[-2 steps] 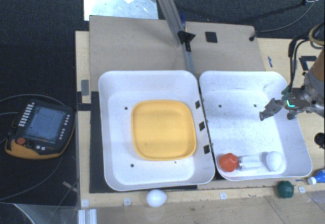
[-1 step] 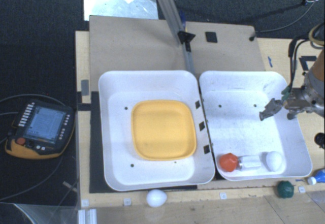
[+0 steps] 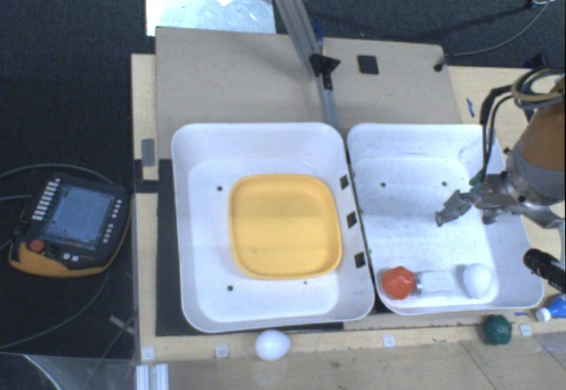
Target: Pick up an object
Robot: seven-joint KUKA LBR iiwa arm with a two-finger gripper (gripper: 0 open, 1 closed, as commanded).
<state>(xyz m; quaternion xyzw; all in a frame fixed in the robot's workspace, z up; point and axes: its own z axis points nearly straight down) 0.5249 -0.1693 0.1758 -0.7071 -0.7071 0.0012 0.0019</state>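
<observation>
Camera view shows the tool (image 3: 460, 208) with fingers apart and nothing between them, the orange ball (image 3: 398, 282) and white egg (image 3: 477, 279) lying just below it, so the pick seems not yet done.

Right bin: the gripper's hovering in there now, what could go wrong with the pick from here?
1. The gripper sits apart from the orange ball and white ball, so closing here likely grabs nothing.
2. Both balls lie against the right bin's near wall, which may block a finger.
3. Round balls could roll away.
</observation>
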